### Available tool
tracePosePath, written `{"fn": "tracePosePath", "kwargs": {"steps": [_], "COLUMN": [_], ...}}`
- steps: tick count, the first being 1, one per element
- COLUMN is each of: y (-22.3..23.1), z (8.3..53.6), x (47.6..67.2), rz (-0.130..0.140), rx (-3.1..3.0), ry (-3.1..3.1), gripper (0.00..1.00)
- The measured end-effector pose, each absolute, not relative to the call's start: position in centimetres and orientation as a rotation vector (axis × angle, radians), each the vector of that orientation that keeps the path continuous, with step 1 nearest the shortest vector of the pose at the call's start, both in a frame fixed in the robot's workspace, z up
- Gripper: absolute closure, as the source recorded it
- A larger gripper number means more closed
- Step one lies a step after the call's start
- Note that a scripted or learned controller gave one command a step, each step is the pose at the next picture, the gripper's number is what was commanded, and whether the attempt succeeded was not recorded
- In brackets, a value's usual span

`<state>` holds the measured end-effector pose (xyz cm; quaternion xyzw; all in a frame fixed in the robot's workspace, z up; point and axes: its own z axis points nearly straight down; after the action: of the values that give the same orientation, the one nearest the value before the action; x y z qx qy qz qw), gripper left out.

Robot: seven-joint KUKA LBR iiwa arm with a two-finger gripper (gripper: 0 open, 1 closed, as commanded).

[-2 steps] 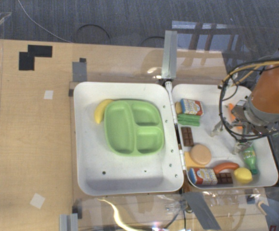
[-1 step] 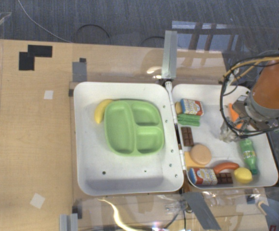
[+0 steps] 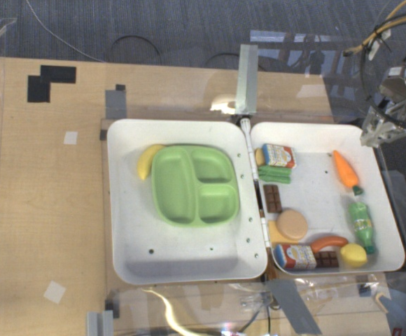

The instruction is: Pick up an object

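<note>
The right bin (image 3: 315, 142) holds several toy foods. An orange carrot (image 3: 344, 169) lies near its right wall, with a green bottle (image 3: 361, 219) below it and a yellow lemon (image 3: 354, 255) in the near right corner. A red sausage (image 3: 327, 243), a round tan bun (image 3: 291, 224), a chocolate bar (image 3: 273, 199) and a small printed carton (image 3: 278, 156) lie further left. My gripper (image 3: 379, 130) hangs at the bin's far right corner, above the rim and up and to the right of the carrot. Nothing shows in its grasp.
The left bin (image 3: 126, 208) carries a green divided plate (image 3: 194, 185) with a yellow banana (image 3: 145, 161) at its left edge. A metal post (image 3: 248, 75) stands behind the wall between the bins. Cables (image 3: 385, 26) hang over the far right corner.
</note>
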<state>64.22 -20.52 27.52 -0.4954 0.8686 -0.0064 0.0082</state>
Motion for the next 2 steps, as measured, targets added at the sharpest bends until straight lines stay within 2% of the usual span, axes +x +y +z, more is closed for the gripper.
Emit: {"fn": "tracePosePath", "kwargs": {"steps": [1, 2], "y": [-20.4, -17.2], "z": [15.8, 27.1], "x": [62.5, 65.9], "rz": [0.001, -0.02], "rx": [-1.954, -1.873], "ry": [2.454, 2.502], "gripper": [1.0, 1.0]}}
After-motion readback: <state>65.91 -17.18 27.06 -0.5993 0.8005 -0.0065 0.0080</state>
